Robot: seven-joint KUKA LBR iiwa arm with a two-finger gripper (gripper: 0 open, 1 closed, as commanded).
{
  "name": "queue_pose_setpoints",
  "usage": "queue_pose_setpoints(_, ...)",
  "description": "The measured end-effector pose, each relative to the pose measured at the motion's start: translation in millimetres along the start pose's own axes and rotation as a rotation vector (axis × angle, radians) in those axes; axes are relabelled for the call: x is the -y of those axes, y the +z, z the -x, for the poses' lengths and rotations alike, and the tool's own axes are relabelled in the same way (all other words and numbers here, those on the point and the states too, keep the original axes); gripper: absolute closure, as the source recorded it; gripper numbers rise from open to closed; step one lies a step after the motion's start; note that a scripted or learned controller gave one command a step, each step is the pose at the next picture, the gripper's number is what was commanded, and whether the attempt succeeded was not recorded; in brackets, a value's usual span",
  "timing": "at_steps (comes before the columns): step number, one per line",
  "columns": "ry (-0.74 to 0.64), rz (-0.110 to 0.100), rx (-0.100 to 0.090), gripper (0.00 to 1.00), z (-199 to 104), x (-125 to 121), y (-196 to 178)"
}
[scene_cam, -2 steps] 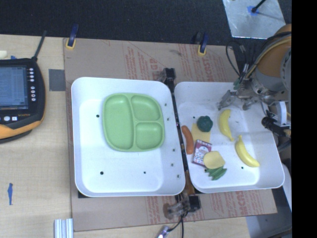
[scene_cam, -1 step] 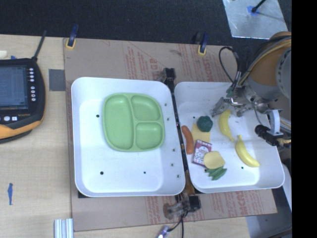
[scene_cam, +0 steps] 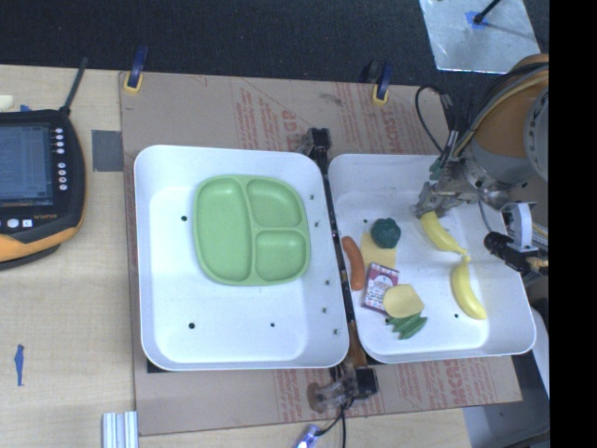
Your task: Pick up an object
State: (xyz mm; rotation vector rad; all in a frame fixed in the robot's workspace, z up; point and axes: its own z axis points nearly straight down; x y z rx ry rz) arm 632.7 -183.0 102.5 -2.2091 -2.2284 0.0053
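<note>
Teach pendant [scene_cam: 33,185] left of bench (blue clamps [scene_cam: 136,69] behind).

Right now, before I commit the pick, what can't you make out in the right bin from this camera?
- Gripper: its metal tip sits just above the upper banana; whether the jaws are open or shut is too small and cluttered to tell.
- Contact between gripper and that banana: unclear from this slanted view.
- Red packet: print too small to read.
- Yellow piece: partly covered by the dark green item.
</note>
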Motion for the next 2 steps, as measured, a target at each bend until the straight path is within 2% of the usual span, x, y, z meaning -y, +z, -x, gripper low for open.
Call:
queue_pose_setpoints(1,0.005,0.003,-0.001,1.0,-59.4,-24.3,-47.9)
queue_pose_setpoints(2,0.005,0.003,-0.001,1.0,-127.5,-22.6,-102.3)
